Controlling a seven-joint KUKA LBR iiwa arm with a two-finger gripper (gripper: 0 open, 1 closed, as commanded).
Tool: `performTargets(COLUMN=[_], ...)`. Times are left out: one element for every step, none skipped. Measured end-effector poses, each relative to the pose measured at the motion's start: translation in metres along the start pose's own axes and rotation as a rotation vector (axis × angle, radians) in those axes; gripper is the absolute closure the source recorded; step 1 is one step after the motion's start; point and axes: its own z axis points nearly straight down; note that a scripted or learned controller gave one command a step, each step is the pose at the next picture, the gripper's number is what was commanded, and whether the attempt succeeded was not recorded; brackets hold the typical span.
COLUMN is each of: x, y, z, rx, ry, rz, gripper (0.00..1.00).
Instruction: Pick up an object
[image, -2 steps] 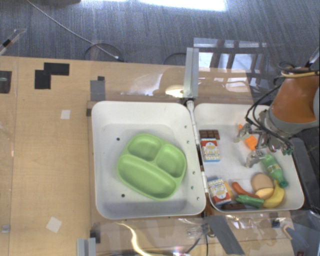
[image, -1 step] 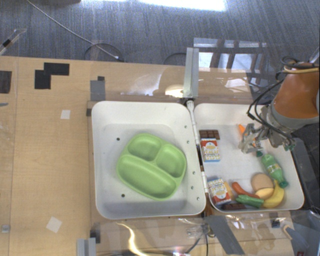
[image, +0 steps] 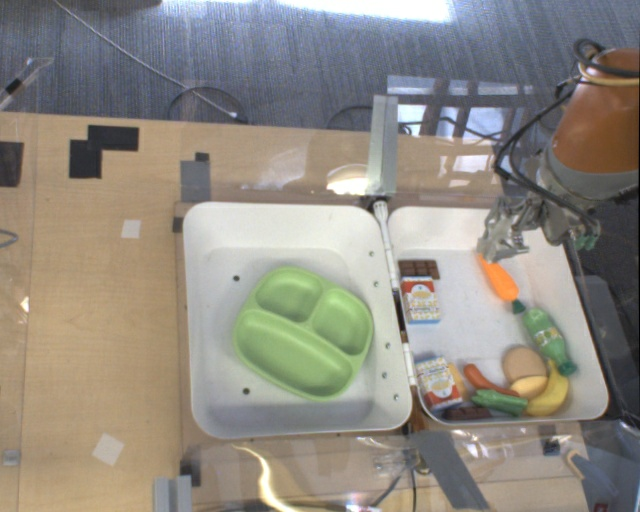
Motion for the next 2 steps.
performTargets(x=[-0.034,-0.048], y=[-0.014,0.049], z=[-0.049,-0.105], rx=[-0.003,-0.004], ry=[0.008,0.006], rz=[-0.174,-0.056], gripper=[1.00,1.00])
